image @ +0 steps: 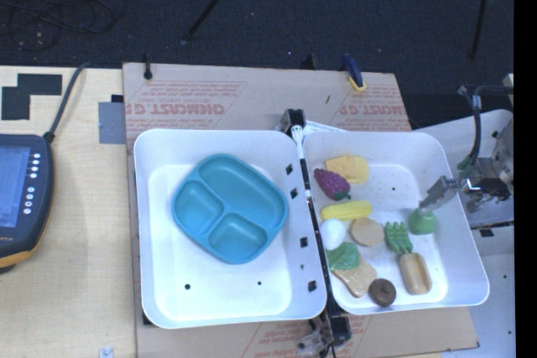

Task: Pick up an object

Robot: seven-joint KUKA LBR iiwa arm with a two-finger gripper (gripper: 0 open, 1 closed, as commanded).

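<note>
Far left, a tablet-like pendant [18, 193] rests on the pale wooden bench [75, 298]. Printed red lettering runs upside down across the cardboard sheet [218, 101] under both bins; it cannot be read clearly. Dark carpet lies beyond. The left bin [159, 289] carries a blue divided plate [229, 208]. The right bin [466, 281] holds toy food: purple grapes [332, 183], a yellow corn cob [346, 210], a hot dog [414, 272]. The gripper [438, 194] hangs at the right edge; whether its tips are spread is unclear. A green piece [423, 221] sits just below it.

bins [159, 155]: 2 | blue plate [228, 208]: 1 | toy foods [346, 168]: about 10
</note>
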